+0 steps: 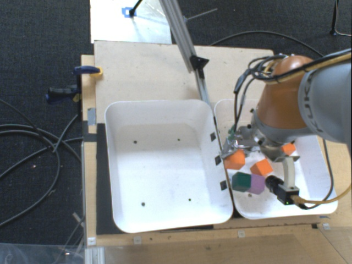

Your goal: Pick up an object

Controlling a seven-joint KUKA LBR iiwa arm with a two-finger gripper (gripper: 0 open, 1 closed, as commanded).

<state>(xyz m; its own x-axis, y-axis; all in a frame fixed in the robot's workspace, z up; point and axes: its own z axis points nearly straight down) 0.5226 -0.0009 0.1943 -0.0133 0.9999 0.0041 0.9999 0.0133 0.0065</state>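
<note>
Nearest the lens, at the lower edge of the frame, runs the bench (pixel 165 238) front, bearing two shallow white bins side by side. Left bin (pixel 165 164) occupies the centre of the frame. Right bin (pixel 324 194) sits at lower right, touching the left one along their shared rims. Inside the right bin lie several small blocks: an orange block (pixel 235 159) near the shared rim, a second orange block (pixel 262 168) just right of it, a dark green block (pixel 241 181) below them, and a purple block (pixel 257 184) touching the green one on its right. Grey arm (pixel 324 98) with orange band (pixel 280 95) enters from the right of the frame and hangs over the right bin. Gripper (pixel 250 143) sits just above the orange blocks; whether it is spread or closed cannot be told, and no block is seen pinched.
</note>
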